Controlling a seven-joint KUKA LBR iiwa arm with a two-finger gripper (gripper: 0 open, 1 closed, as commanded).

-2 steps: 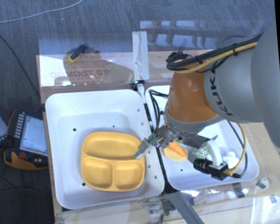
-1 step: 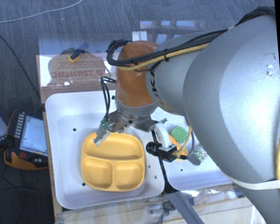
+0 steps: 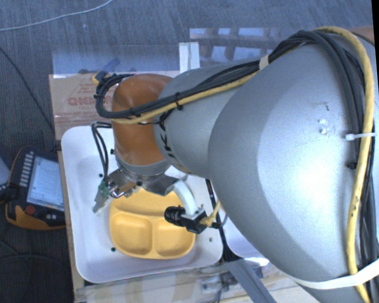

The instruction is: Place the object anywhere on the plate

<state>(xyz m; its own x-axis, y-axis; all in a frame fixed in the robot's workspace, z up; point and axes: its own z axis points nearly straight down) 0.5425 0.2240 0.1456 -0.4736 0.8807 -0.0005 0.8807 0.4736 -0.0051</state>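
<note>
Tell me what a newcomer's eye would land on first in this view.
First comes the huge grey arm, which covers the right half of the view, with black and yellow cables running along it. Next is its orange band above the wrist, hanging over the left white bin. Below it lies a yellow divided plate in that bin, and a teach pendant sits on the floor at left.

Yellow divided plate point(image 3: 147, 234), lying flat in the left white bin point(image 3: 86, 255) toward its near edge, far end hidden under the arm's wrist.
</note>
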